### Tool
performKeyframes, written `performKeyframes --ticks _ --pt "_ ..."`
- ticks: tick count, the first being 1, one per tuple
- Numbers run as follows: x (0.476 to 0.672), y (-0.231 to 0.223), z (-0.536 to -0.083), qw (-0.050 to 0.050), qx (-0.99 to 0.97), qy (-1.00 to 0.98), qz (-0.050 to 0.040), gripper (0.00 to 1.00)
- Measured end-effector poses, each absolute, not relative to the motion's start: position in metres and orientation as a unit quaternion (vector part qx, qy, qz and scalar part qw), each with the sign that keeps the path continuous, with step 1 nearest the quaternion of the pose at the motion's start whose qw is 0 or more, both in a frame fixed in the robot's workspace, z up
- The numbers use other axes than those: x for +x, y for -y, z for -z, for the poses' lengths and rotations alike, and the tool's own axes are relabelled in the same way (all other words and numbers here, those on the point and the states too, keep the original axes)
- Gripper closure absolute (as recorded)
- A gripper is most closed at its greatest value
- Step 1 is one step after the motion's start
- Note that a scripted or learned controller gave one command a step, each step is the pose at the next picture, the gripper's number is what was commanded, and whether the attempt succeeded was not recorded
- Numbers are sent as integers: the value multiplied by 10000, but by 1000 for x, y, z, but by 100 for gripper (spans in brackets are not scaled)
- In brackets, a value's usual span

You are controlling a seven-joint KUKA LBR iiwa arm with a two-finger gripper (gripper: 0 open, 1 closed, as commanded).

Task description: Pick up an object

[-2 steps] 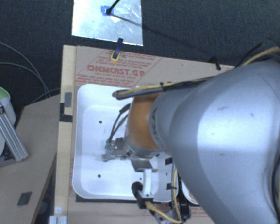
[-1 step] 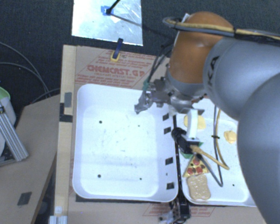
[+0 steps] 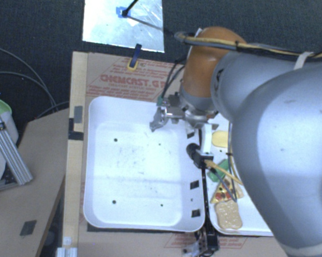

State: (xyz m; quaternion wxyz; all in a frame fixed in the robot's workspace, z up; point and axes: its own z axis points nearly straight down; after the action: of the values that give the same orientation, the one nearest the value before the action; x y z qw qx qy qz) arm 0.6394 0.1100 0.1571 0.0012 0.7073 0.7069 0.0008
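Claw [image 3: 161, 118] over left bin [image 3: 100, 148] far edge, finger state unreadable. Objects [image 3: 226, 199] sit in right bin [image 3: 253, 231], well right of claw. Risk: descent here grabs nothing, wrong bin.

The desk [image 3: 120, 78] is covered by a brown cardboard sheet with red printed letters; on it lies the left white bin [image 3: 99, 164], with small dark marks on its floor; a blue and yellow clip [image 3: 134, 57] sits at the far edge of the cardboard; behind it, on dark carpet, lies a shiny silver sheet [image 3: 104, 14] with a bit of blue tape [image 3: 121, 12] on it; at the left stands a slanted aluminium frame [image 3: 5, 145], and a green object [image 3: 0, 107] is just behind it; black cables [image 3: 19, 79] curve over the carpet; a small connector [image 3: 198, 247] lies near the front edge.
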Motion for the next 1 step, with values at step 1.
performKeyframes --ticks 1 --pt "544 -161 -252 -4 7040 -7102 -18 0"
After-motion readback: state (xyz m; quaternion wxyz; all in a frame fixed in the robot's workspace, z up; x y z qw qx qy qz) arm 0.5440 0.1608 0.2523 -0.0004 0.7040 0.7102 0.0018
